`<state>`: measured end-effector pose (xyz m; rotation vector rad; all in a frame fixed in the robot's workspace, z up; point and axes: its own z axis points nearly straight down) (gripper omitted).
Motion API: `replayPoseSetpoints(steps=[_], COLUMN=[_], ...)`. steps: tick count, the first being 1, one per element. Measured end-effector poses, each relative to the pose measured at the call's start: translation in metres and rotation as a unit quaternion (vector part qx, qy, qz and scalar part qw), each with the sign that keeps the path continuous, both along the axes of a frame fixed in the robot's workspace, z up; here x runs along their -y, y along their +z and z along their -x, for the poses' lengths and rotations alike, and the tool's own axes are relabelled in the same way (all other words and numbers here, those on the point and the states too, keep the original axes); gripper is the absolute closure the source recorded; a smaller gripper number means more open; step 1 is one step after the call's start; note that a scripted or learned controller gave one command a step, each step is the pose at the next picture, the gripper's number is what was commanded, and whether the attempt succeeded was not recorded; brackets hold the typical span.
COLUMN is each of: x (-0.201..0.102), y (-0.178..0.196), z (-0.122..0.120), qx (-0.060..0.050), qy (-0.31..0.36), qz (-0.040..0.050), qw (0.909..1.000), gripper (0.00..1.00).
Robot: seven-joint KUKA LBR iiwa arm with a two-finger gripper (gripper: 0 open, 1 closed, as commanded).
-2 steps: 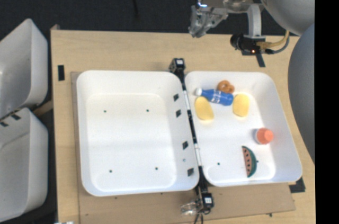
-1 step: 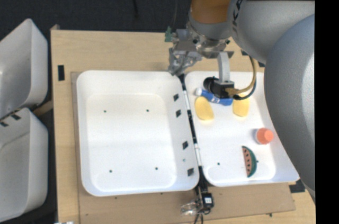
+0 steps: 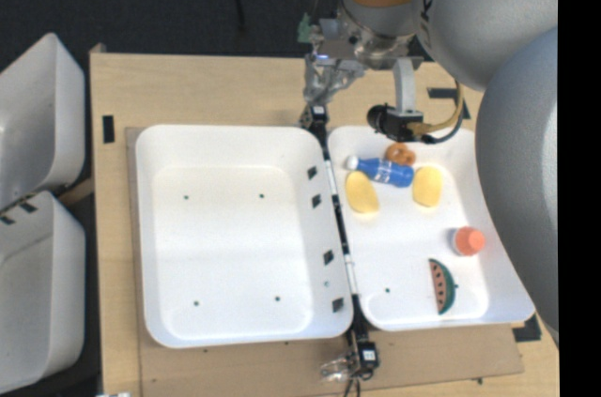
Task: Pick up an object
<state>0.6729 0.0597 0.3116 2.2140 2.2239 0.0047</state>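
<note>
The left bin point(image 3: 225, 236) holds nothing. The gripper point(image 3: 326, 85) hovers at twelve o'clock above the divider; its jaw state cannot be told. In the right bin point(image 3: 413, 292), candidate objects cluster: blue bottle point(image 3: 385, 171), two yellow pieces point(image 3: 362, 193), watermelon slice point(image 3: 441, 284).

Glossy white plastic bins point(image 3: 225, 236), pale matt wood bench point(image 3: 197, 71), smooth grey arm point(image 3: 507, 20)

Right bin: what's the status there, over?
End effector above the bins' far edge, nothing visibly held. Blue bottle, two yellow pieces, orange cap, watermelon slice lie in right bin. Nothing blocking.
</note>
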Motion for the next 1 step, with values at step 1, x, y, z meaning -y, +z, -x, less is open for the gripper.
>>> replayPoseSetpoints(steps=[1], x=[0.0193], y=[0.0218], z=[-0.0174], qx=[0.0], qy=[-0.002], qz=[0.0002], qw=[1.0], gripper=[1.0])
